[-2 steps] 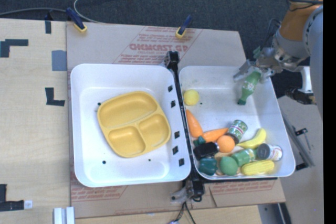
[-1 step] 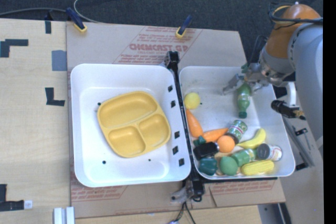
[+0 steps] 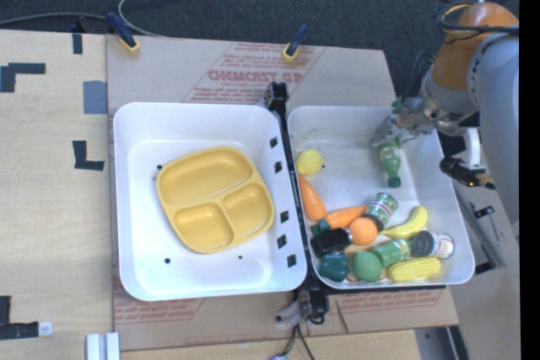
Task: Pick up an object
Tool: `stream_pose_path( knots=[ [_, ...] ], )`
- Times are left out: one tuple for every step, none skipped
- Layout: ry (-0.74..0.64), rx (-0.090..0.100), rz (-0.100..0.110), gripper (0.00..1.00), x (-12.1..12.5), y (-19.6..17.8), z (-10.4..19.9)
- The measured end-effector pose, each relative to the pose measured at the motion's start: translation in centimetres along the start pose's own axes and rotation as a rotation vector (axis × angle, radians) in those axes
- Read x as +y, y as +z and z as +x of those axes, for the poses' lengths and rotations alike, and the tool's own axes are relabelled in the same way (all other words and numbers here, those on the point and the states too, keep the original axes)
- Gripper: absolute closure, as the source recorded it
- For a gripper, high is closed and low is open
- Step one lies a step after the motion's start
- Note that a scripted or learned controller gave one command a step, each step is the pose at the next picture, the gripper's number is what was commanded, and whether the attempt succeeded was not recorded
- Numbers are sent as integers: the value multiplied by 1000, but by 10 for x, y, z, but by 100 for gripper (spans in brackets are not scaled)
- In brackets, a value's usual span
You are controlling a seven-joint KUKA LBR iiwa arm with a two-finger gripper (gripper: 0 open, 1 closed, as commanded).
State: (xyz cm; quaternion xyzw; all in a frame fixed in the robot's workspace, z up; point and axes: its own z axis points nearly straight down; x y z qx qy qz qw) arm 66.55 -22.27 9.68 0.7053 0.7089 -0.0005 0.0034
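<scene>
Hovering end effector (image 3: 395,129) at right bin's (image 3: 337,120) far side, green bottle (image 3: 391,163) just below it, long axis near-far; finger state unclear.

Small green bottle (image 3: 391,163), lying on its side, right bin's upper right floor, apart from the toy pile.

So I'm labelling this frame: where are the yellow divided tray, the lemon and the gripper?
yellow divided tray (image 3: 216,198), camera view, on its centre ridge
lemon (image 3: 309,162), camera view, on its middle
gripper (image 3: 396,129), camera view, at its tip
</scene>
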Motion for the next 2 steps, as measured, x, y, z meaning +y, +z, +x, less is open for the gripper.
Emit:
stream_pose_path(
  knots=[
    [2,6,3,100,4,11,73],
    [1,7,2,100,-23,-90,163]
  ],
)
